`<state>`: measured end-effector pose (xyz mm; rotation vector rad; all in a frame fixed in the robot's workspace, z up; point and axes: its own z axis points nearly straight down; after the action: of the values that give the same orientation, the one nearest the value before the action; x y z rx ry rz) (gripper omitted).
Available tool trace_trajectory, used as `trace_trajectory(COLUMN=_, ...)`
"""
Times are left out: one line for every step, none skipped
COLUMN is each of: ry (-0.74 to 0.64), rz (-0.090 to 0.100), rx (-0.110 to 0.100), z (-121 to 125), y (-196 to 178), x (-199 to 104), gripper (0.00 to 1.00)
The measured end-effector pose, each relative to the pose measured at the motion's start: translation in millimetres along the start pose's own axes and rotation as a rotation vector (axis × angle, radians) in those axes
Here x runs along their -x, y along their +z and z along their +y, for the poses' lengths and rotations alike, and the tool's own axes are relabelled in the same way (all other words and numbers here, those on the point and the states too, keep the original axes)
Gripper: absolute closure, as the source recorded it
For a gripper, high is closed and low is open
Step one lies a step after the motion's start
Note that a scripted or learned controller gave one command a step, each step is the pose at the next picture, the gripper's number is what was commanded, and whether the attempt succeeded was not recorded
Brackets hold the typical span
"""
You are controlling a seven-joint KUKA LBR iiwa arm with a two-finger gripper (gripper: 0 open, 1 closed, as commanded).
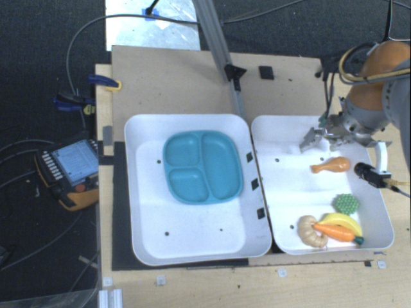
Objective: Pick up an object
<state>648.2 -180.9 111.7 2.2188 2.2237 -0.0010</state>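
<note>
Over right bin (270,191), tool (323,138) spread open, gripping nothing, near chicken drumstick (331,166).

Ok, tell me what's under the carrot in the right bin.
The carrot lies across a yellow banana and against a tan piece of toy food, over the right bin floor. Whatever lies directly beneath it is covered.

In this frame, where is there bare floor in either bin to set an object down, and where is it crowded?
Left bin: bare strip in front of the blue divided plate. Right bin: open floor along its left side, between the rim and the drumstick. Crowded: the front right corner, with broccoli, banana, carrot and a tan piece. The gripper occupies the back.
</note>
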Motion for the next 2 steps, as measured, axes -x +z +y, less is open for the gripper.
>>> trace_trajectory(ry=-0.002, rz=-0.001, rx=0.002, z=1.0, y=27.3, x=-0.2, gripper=0.0)
trace_trajectory(ry=-0.004, rz=-0.002, rx=0.009, z=3.1, y=13.5, x=0.1, gripper=1.0)
